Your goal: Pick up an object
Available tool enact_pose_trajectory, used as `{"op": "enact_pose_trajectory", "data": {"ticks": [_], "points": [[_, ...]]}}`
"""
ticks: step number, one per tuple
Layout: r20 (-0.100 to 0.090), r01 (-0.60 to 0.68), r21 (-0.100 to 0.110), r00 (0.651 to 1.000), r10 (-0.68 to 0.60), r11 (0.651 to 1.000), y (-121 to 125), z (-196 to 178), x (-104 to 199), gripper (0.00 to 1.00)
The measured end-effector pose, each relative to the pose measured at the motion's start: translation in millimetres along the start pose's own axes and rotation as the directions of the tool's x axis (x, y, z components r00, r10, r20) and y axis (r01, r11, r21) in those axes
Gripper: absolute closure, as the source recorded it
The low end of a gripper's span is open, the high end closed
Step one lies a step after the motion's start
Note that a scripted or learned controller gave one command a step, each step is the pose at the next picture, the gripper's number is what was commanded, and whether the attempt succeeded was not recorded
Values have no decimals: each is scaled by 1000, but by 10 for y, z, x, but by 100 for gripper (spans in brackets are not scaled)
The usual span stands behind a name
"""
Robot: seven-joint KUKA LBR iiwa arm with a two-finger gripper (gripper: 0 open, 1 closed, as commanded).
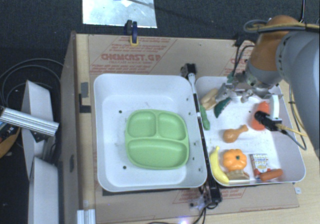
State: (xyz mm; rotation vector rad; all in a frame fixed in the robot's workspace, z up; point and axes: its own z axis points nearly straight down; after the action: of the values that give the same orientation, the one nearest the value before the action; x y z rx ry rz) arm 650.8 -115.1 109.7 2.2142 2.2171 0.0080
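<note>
My gripper [231, 91] hangs over the far left part of the right bin [282, 150], at the end of the grey arm with its orange band [267, 43]. Just under it lie a dark green vegetable [222, 107] and a tan piece of food [209, 99]; whether the gripper touches either is unclear. Further toward the front are a brown chicken drumstick [234, 133], an orange pumpkin [234, 159], a yellow banana [215, 165], a small carton [259, 162] and a red sausage-like piece [272, 174]. An orange-red item [257, 123] lies at the right, partly behind a black cable end.
The left bin [112, 105] holds a green divided plate [157, 138]. A thin green item [204, 118] lies along the wall between the bins. Cables run over the right bin's right side [287, 130]. A blue clamp [132, 30] sits at the bench's far edge.
</note>
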Motion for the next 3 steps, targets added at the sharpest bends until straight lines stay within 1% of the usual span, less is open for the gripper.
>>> {"op": "enact_pose_trajectory", "data": {"ticks": [1, 2, 3], "points": [[-5, 5, 13, 1000, -5, 1000, 185, 231, -65, 0], [0, -4, 10, 1000, 4, 1000, -630, -1517, -601, 0], [-6, 5, 15, 1000, -5, 1000, -645, 283, -90, 0]]}}
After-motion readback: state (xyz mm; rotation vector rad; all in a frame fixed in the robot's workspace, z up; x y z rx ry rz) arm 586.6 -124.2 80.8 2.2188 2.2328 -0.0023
